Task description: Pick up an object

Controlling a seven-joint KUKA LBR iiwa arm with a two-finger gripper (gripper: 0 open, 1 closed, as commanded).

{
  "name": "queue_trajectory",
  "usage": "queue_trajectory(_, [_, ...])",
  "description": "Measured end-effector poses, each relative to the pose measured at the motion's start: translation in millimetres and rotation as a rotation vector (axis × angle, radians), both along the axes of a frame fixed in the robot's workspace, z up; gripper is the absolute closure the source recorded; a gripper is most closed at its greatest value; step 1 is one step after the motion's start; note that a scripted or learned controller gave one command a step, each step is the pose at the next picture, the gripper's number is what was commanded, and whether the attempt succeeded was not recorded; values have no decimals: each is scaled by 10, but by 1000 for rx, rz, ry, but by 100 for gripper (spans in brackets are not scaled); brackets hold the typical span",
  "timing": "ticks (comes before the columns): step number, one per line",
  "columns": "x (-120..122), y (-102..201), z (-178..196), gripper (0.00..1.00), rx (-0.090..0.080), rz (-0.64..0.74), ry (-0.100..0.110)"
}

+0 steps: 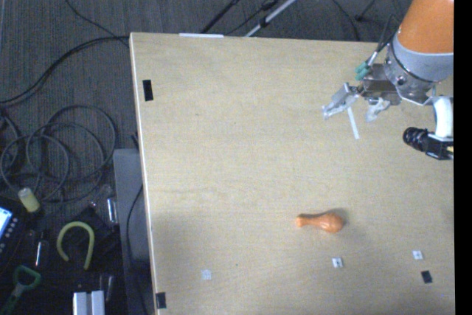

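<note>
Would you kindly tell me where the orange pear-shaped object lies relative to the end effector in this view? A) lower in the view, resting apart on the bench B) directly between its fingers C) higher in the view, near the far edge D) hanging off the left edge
A: the orange pear-shaped object rests on the wooden bench, well below the end effector in the view.

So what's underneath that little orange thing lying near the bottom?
The orange object lies directly on the bare wooden tabletop, with a faint shadow beside it. Whatever spot it covers is hidden. The gripper hangs well away, up to the right.
</note>
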State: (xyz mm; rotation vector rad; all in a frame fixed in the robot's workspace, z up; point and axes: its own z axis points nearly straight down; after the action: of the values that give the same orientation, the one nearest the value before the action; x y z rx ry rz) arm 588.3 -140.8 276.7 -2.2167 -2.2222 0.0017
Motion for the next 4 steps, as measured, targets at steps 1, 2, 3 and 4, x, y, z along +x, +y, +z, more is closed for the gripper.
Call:
queue_trajectory(1, [580, -471, -855, 0, -4, 64, 0])
queue_trajectory(2, [802, -824, -1926, 0, -2, 505, -3])
queue_trajectory(3, [803, -586, -1921, 0, -2, 627, -3])
queue_trajectory(4, [813, -575, -1822, 100, -1, 626, -8])
